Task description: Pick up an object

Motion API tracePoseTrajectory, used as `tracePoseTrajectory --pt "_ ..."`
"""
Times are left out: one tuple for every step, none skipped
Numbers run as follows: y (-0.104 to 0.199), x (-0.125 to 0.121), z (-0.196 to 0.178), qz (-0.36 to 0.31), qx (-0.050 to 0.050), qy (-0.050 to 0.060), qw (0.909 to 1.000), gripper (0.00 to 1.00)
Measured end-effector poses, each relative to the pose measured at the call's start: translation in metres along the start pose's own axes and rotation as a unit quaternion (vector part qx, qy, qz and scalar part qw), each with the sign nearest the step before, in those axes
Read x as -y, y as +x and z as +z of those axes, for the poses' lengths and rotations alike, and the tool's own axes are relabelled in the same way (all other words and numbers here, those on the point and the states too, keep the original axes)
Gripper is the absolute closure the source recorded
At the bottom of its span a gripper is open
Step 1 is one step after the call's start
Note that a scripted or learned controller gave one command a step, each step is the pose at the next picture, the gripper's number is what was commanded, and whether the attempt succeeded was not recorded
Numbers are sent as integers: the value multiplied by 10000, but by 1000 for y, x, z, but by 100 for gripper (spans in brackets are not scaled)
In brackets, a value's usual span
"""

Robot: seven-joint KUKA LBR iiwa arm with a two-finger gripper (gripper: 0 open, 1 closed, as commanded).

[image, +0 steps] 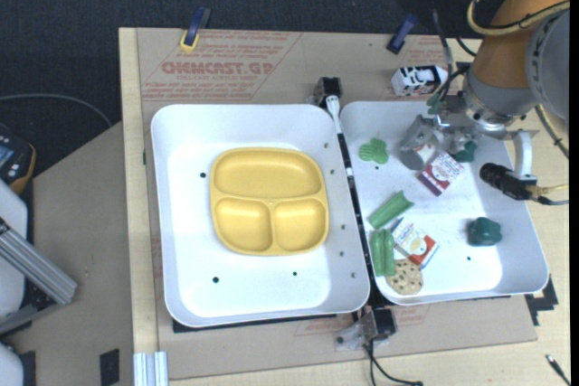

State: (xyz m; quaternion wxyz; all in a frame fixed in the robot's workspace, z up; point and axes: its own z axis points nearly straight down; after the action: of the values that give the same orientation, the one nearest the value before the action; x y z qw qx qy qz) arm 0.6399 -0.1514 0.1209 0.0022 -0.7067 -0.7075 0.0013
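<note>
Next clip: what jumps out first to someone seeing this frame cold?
The yellow divided plate sits alone in the middle of the left bin. The right bin holds scattered small items, among them a cookie at its near edge and a dark green piece. The gripper hangs over that bin's far end.

We note two white bins, the left bin (pixel 181 221) carrying a plain yellow divided plate (pixel 269 199) and the right bin (pixel 520 267) carrying green pieces: a light green leaf shape (pixel 373 151), a bright green pod (pixel 391 209), and a dark green lump (pixel 484 231). We also record a red-and-white packet (pixel 441 170), a white, red and orange wrapper (pixel 415 243), and a tan cookie with dark specks (pixel 404 278). The arm (pixel 520 41) is orange and grey, and the table (pixel 226 68) is tan cardboard with red lettering.
</note>
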Motion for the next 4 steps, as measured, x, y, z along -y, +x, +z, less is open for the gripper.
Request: tracePoseTrajectory --pt "0 -2 34 -5 15 -39 10000 0" --pt "-1 -3 20 0 35 -63 10000 100" --pt "7 -9 -39 -4 16 -65 10000 100" --pt "10 -12 -104 -3 18 -72 10000 100"
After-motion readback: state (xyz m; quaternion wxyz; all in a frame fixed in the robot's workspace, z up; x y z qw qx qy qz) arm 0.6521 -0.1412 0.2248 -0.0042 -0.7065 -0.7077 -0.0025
